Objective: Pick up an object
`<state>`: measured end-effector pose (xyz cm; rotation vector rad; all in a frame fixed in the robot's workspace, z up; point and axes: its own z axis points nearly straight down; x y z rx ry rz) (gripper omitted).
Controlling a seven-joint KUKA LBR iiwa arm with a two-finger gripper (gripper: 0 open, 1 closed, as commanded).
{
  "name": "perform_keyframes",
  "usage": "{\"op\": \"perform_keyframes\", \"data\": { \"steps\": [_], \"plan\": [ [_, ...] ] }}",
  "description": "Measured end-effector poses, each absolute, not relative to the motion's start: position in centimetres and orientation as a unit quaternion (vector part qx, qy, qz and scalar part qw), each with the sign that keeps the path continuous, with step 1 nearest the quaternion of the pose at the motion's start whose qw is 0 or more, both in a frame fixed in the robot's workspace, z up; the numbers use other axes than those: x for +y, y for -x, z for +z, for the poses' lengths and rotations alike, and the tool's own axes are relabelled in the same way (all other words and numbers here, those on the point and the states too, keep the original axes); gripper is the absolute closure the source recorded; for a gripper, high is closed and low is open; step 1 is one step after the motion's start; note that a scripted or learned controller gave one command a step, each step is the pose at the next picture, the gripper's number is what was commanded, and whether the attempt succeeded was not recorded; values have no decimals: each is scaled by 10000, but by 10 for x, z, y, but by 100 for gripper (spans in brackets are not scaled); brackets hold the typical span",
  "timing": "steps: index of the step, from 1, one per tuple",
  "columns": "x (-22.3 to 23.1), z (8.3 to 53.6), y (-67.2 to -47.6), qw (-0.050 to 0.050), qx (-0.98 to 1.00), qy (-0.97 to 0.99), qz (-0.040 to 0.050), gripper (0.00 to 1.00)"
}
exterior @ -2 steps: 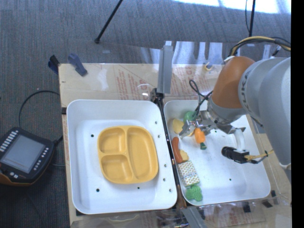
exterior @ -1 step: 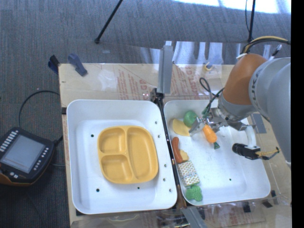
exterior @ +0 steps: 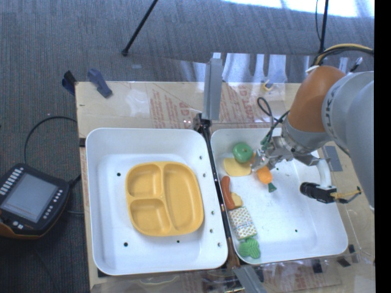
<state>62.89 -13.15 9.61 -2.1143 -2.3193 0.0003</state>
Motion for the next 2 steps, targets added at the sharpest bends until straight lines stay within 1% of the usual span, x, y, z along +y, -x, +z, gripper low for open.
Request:
{"op": "perform_keyframes", "data": {
  "steps": [1, 2],
  "plan": [
    [-48, 190, -643, -13, -7600, 6499, -22, 100],
    [-48, 197, -642, 5, -7605, 6494, -6, 100]
  ]
}}
